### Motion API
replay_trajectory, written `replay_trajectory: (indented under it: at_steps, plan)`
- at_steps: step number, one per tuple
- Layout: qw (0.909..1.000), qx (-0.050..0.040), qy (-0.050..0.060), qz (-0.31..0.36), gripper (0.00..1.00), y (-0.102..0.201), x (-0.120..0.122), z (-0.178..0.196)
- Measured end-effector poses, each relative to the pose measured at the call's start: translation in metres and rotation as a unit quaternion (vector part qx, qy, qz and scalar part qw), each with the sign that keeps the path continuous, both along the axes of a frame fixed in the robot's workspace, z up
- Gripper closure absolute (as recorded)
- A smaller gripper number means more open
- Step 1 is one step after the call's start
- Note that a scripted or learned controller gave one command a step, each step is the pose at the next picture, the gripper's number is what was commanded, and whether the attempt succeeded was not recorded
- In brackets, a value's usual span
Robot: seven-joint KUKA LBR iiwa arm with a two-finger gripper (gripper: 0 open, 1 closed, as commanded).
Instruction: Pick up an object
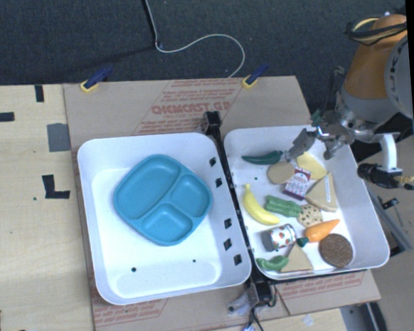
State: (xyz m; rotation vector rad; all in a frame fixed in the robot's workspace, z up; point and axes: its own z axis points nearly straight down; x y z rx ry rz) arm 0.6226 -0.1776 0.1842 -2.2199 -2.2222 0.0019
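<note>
Clutter fills the right bin in the camera view, while the left bin holds a blue divided plate near its centre. The arm enters from about three o'clock of the frame, and its gripper hangs over the right bin's upper edge, near twelve to one o'clock of that bin; whether it is spread or closed cannot be told at this angle, and nothing can be seen held in it. No single target is named, so any of the toy foods may serve: a green pepper at eleven o'clock of the bin, a banana at nine, a yellow lemon-like piece just below the gripper, a small red-and-white packet near the centre, a carrot and a brown round cookie toward five, and a small tin at six to seven. My judgement is that the pick has not yet been made. The chief risk is crowding: the pieces under the gripper touch or overlap, so a descent could land on two at once, push one aside, or close on an edge and let it slip. A rounded piece such as the lemon may squirt out sideways. Working close to the bin's wall could also foul a descent there.
</note>
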Motion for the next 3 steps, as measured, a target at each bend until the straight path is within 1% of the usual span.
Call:
replay_trajectory:
  at_steps: [1, 2, 3]
  plan:
    - [1.0, 0.002, 0.004, 0.002, 0.0, 0.083, -0.039, -0.042]
    - [1.0, 0.0017, 0.001, 0.002, 0.0, 0.127, -0.092, 0.002]
    - [1.0, 0.0008, 0.003, -0.001, 0.0, 0.137, -0.142, 0.0]
